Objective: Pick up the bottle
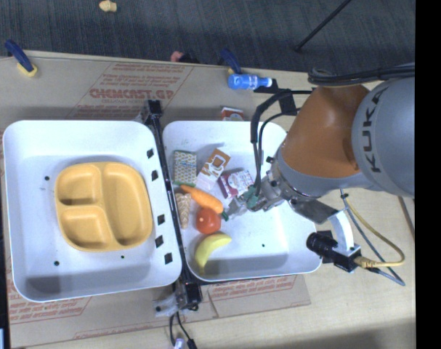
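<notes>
- White bins sit side by side on the bench: the left bin (24,195) holds a yellow divided tray (104,203).
- The right bin (278,257) holds a carrot (203,198), a tomato (208,219), a banana (210,248) and several small packets (205,167).
- The bottle (248,82), blue with a pale cap end, lies on its side on the cardboard behind the right bin, outside both bins.
- The gripper (251,201) is low inside the right bin, just beside the packets and well apart from the bottle.
- Finger spread: cannot tell; nothing is visibly held.
</notes>
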Motion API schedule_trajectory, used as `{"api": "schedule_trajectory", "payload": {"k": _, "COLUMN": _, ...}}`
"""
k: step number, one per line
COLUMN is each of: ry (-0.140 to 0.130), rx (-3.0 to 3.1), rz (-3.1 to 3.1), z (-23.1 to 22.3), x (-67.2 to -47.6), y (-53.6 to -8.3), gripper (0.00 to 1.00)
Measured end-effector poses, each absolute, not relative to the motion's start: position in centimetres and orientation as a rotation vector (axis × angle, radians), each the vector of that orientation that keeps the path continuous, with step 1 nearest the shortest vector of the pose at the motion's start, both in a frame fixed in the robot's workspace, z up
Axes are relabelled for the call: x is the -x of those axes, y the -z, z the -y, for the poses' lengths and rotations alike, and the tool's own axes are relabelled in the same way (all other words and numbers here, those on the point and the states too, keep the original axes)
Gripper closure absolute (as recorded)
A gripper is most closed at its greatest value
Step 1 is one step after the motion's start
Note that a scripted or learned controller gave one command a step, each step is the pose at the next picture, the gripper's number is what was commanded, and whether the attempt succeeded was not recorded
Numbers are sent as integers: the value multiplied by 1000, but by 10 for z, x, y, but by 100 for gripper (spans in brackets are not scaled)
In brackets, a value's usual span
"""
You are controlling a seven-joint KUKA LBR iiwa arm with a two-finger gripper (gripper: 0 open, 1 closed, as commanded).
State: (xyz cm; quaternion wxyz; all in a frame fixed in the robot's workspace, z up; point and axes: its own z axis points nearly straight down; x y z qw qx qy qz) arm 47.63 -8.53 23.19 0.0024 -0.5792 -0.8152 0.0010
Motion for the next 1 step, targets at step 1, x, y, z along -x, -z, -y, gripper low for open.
{"api": "schedule_trajectory", "payload": {"k": 1, "ry": -3, "rx": 1488, "rz": 2761, "z": 47, "x": -476, "y": -239, "gripper": 100}}
